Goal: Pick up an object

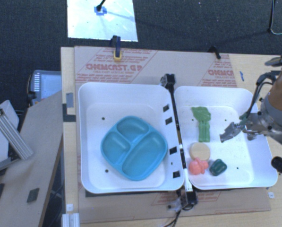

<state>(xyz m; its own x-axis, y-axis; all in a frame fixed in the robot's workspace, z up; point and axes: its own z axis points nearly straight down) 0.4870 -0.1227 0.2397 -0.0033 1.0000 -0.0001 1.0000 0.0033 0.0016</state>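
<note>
Landmark: I took the right bin (254,174) as my reference for every position below.
Arm: I saw the grey arm (277,103) enter over the right bin's right rim, its wrist above the bin's right half.
Gripper: the gripper (227,134) sat over the bin's floor, right of centre, pointing toward the bin's left side.
Fingers: I could not tell whether they stood apart or together; no object showed between them.
Green toy: a long green toy (202,123) lay lengthwise in the bin's upper left part, left of the gripper and apart from it.
Cream disc: a round cream disc (200,151) lay just below the green toy, near the bin's left wall.
Pink toy: a pink toy (197,167) touched the cream disc's lower edge.
Dark green block: a dark green block (217,167) lay just right of the pink toy, near the bin's front.
Left bin: the left bin (91,126), adjoining the right bin's left wall, held a blue divided plate (133,147).
</note>
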